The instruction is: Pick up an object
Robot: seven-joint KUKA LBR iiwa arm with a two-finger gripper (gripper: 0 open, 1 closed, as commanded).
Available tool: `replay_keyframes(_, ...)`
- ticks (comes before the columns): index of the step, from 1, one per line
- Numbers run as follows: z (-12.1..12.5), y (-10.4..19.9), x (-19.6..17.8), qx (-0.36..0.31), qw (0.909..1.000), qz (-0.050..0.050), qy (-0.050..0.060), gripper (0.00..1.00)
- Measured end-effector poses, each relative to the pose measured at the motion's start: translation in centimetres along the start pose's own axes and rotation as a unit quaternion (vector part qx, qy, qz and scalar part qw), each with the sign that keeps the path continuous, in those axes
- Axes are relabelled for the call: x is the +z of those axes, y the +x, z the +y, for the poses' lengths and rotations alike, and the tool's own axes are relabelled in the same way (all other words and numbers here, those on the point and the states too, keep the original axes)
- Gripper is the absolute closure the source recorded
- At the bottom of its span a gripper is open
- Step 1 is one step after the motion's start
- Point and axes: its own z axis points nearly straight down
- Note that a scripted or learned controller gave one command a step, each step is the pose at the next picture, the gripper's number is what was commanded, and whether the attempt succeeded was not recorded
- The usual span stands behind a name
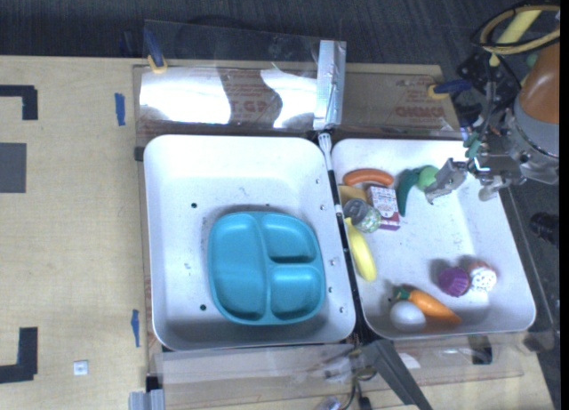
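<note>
The right bin (498, 248) holds several toy foods. At its back left lie an orange sausage (367, 176), a green vegetable (412, 182), a small red-and-white packet (383, 197) and a grey crumpled piece (360, 214). A yellow banana (361, 253) lies along the left wall. Near the front are a purple piece (452, 280), a speckled white ball (482, 279), an orange carrot (432, 304) and a white egg (407, 314). My gripper (467, 185) hangs over the bin's back right, open, with nothing between its fingers. One fingertip (442, 182) is just right of the green vegetable.
The left bin (169, 177) carries a blue divided plate (265, 264). A clear plastic panel (240, 88) stands behind the bins. Cables and the arm's orange band (542, 88) crowd the back right corner. Bare floor shows in the right bin's middle (418, 239).
</note>
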Motion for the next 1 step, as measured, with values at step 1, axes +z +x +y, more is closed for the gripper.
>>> replay_keyframes(1,6.07,0.71,11.66,-0.022,0.9998,0.001,0.004,0.00)
